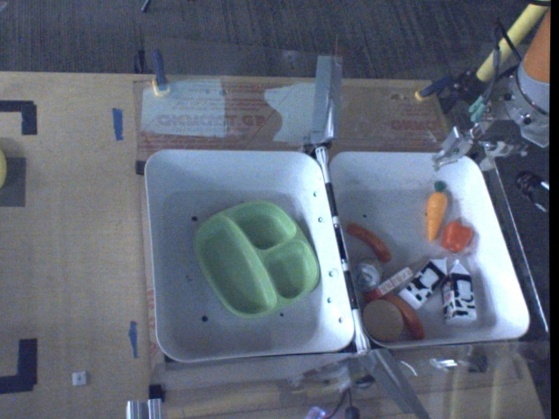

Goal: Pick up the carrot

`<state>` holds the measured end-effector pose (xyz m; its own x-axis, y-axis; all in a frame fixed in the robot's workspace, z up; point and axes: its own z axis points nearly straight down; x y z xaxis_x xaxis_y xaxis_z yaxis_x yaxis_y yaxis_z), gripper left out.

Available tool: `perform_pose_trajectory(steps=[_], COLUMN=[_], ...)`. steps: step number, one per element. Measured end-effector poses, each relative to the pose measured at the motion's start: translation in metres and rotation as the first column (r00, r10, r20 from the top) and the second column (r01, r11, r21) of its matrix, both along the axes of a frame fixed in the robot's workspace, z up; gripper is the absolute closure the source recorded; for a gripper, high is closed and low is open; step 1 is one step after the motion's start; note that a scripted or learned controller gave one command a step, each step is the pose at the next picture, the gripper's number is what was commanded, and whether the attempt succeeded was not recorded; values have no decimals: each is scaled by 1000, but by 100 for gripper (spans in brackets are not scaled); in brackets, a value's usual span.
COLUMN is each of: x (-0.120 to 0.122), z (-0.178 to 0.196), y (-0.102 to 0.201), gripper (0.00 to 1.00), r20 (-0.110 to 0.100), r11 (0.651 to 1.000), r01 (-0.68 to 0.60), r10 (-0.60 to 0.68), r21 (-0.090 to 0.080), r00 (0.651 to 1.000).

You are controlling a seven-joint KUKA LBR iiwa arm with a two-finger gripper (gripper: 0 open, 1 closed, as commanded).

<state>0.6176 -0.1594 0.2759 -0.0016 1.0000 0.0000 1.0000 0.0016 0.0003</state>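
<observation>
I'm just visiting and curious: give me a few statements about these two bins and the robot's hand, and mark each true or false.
1. The carrot lies in the right bin. True.
2. The green divided plate sits in the same bin as the carrot. False: it is in the left bin.
3. The gripper holds the carrot. False: it hovers at the right bin's far rim, apart from the carrot.
4. An orange-red piece lies right beside the carrot. True.
5. The sausage lies on the green plate. False: it lies in the right bin, near the divider.
</observation>
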Motion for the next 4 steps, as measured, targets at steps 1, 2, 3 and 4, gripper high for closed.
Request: perform_pose_trajectory(steps=[1,2,3,4], x=[21,22,14,15], z=[-189,-178,-190,-179], y=[-35,-35,-44,-43], gripper=[0,100,100,100], r20=[5,8,0,3], r11=[999,999,980,981], r01=[-40,-40,197,196], r10=[40,40,-197,-196], r21=[3,0,1,0], r00=[999,999,980,981])
